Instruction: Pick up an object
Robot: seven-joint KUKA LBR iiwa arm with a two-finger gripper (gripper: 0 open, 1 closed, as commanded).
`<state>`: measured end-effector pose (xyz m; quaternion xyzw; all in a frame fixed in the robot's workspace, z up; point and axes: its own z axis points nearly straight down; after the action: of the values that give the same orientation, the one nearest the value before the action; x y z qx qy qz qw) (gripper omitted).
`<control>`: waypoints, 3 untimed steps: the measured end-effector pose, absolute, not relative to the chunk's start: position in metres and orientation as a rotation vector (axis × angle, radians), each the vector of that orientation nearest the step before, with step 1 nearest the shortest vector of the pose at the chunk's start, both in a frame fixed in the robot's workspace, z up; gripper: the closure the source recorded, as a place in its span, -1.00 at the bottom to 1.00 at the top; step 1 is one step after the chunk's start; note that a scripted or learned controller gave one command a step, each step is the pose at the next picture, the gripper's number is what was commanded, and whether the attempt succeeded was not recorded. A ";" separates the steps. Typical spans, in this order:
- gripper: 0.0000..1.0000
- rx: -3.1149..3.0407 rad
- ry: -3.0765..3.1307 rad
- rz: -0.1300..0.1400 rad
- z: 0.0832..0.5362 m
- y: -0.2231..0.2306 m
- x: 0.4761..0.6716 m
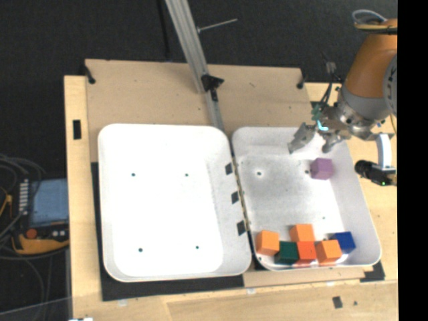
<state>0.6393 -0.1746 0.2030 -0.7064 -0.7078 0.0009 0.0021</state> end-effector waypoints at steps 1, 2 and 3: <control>-1.00 -2.218 -2.227 0.002 0.206 -0.175 0.640; -1.00 -2.213 -2.228 0.007 0.155 -0.178 0.650; -1.00 -2.215 -2.226 0.007 0.103 -0.179 0.649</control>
<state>0.6486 -0.1791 0.1029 -0.7053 -0.7089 0.0023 0.0006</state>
